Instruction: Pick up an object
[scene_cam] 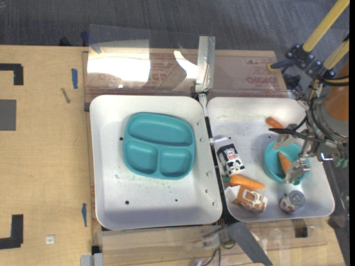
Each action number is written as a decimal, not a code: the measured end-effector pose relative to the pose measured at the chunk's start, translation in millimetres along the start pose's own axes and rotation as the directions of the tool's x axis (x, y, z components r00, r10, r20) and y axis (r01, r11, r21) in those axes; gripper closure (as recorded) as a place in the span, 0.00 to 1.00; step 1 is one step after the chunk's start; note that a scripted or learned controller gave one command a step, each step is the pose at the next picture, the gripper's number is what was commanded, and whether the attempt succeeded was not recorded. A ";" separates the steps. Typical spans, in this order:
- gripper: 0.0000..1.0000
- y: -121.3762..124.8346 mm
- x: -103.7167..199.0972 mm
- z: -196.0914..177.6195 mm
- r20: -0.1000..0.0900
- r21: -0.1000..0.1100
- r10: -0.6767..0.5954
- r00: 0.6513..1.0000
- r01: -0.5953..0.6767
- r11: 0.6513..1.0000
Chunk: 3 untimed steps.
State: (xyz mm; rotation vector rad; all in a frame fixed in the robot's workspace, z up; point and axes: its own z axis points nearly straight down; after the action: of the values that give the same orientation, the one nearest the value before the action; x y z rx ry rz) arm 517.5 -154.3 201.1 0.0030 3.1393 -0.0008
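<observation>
Gripper: the two-finger gripper hangs low over the right white bin, at the near edge of a small teal bowl. Whether it is spread or pinched together I cannot tell from here; cables and metal parts crowd it.

Nearest object: a small orange carrot-shaped piece lies in the teal bowl, just beside the gripper. It looks the likeliest target, though I cannot see it between the gripper's tips.

Other things in the right bin: a second orange carrot-shaped toy lies toward the near side, touching an orange and white carton; a black and white printed carton lies near the divider; a small grey round can stands near the front; another orange piece lies toward the back.

Left bin: the left white bin holds a teal three-compartment plastic tray, well apart from the arm.

Progress: by my reckoning nothing is lifted yet. The gripper is down at the bowl; closing firmly on something and raising it clear are still to do.
</observation>
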 end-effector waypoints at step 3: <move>0.00 -38.4 2.5 99.2 0.020 0.007 -0.045 0.999 0.045 0.999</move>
State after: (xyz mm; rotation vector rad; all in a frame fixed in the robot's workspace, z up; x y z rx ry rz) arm 515.2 -192.8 101.9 -0.0670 3.1184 -0.0114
